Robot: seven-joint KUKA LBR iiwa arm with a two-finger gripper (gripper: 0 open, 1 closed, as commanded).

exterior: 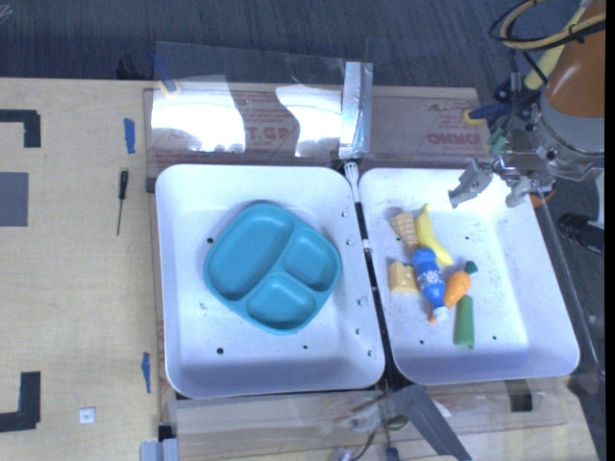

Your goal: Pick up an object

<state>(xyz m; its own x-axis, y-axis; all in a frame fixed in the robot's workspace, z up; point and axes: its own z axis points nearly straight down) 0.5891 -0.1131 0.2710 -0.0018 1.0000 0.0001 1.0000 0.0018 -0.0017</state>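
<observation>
Camera view is showing the gripper [494,186] hanging over the right bin's [538,344] far edge, its fingers [465,186] spreading wide and gripping nothing. Toy foods are lying clustered toward the left half of that bin: a banana [432,237], a blue bottle [430,279] beside it, a carrot [458,283], a green piece [464,322] and two tan blocks [402,276]. They are probably light, stiff plastic, smooth and apt to slip; pinching the bottle across its narrow body looks safest. Left of that bin, another white bin [183,353] is carrying a blue divided plate [273,266]. Both are sitting on a pale wooden desk [67,286].
</observation>
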